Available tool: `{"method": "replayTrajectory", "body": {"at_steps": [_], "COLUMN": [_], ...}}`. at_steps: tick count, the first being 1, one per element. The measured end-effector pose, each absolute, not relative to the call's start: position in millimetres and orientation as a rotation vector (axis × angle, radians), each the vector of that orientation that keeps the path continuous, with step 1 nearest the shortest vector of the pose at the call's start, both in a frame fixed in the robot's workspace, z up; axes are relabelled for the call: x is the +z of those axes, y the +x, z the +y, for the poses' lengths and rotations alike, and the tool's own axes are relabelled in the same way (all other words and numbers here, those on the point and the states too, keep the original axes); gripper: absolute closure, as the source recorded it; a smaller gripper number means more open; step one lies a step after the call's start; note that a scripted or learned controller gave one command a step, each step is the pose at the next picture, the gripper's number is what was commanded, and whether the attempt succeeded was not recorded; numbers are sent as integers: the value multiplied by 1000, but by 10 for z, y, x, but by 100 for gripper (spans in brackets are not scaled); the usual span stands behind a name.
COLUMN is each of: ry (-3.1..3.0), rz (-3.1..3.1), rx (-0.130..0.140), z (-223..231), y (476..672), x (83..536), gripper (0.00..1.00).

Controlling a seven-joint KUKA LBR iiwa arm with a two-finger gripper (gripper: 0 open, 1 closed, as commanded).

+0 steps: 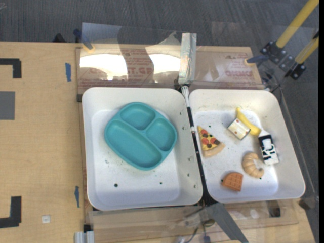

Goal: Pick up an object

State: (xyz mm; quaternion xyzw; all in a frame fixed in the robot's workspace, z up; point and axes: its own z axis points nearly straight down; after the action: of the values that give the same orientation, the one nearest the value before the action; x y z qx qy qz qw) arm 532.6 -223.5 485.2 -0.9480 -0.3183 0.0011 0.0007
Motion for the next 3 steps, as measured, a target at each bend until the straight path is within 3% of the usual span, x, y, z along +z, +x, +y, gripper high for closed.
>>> {"method": "replayTrajectory", "body": {"at_steps": [1,2,3], "ry": [-2596,-2030,-932], "rz": [-1767,-2403,-3004], "rx": [2,-1,0], "z": [-2203,-1865,-1411], "y": [4924,4805,4804], "x": [4686,4864,4867], "gripper": [100,100,100]}}
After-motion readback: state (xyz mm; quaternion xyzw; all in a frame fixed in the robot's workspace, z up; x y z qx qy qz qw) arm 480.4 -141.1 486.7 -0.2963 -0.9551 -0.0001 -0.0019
